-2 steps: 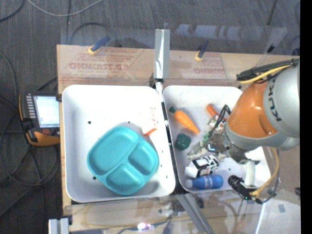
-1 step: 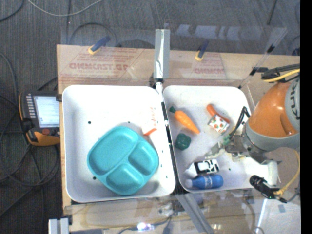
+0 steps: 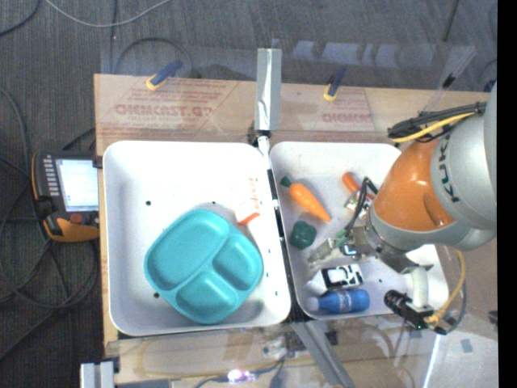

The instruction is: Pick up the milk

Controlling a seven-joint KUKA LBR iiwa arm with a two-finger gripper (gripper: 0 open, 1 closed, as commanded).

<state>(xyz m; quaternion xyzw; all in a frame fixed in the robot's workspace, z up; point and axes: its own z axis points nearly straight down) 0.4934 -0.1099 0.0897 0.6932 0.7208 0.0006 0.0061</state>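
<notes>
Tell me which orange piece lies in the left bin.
The small orange piece beside the teal plate. The carrot and the other orange piece lie in the right bin.

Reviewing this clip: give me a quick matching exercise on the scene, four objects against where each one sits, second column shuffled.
Things:
1. teal plate
2. carrot
3. blue bottle
4. green piece

Places:
A. right bin, along its front edge
B. left bin, towards the front
C. right bin, just in front of the carrot
D. right bin, towards the back left

Pairs: 1-B, 2-D, 3-A, 4-C
</notes>
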